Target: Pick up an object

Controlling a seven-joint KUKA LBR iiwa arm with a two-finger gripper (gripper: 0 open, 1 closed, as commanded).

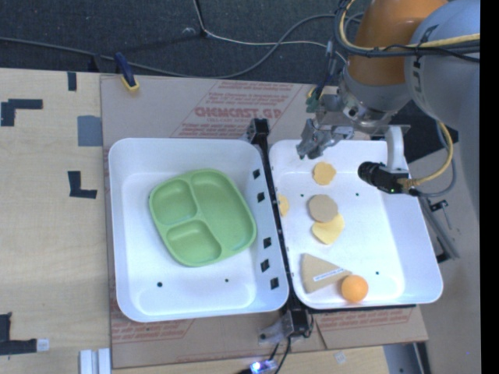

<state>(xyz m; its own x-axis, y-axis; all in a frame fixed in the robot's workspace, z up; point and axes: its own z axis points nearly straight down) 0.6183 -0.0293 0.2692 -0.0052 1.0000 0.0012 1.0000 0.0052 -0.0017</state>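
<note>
Over the far end of the right bin [405, 232], the gripper [314, 148] is hanging from the grey arm [437, 37], just beyond a small round yellow piece [324, 173] that is lying on the bin floor. Nothing is sitting between its fingers, and from this slant I cannot tell whether they are spread or closed. Moving toward the near edge of that same bin from the yellow round, a tan disc [322, 207] is resting next, and a pale yellow heart-shaped piece [328, 230] is touching its near side. Closer still to the near rim, a tan wedge [320, 272] is lying flat, with an orange ball [355, 288] sitting just beside it on the side away from the divider. A further small yellow piece [282, 205] is lying against the divider wall, partly hidden by it. A black cylindrical fitting [382, 177] is jutting out over the right bin, beside the yellow round. Across the divider, the left bin [132, 287] is holding a green sectioned tray [202, 216], lying flat near its middle and turned at a slant to the bin walls.
</note>
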